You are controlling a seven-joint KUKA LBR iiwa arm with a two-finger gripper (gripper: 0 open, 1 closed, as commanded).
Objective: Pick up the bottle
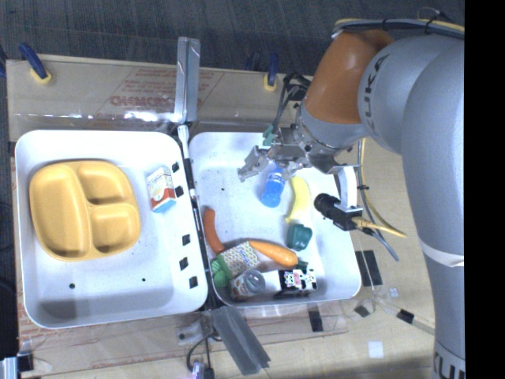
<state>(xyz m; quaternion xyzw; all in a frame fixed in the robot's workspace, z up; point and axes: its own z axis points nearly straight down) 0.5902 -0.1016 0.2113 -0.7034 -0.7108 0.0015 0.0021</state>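
1. In the left bin (47,306), a yellow divided tray (83,208) and a small carton (161,189) lie well apart from the work.
2. The blue bottle (272,189) lies in the right bin (225,152), long axis running near-to-far, its top hidden under the gripper (271,162); whether the gripper clasps it, I cannot tell.
3. A banana (298,197) lies just right of it; a sausage (211,229), carrot (273,251) and teal cup (299,236) sit nearer.

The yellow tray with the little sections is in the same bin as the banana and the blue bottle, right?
Not quite. The camera view shows the yellow tray in the left bin, next to a small carton. The banana and the blue bottle are in the right bin, below the gripper.
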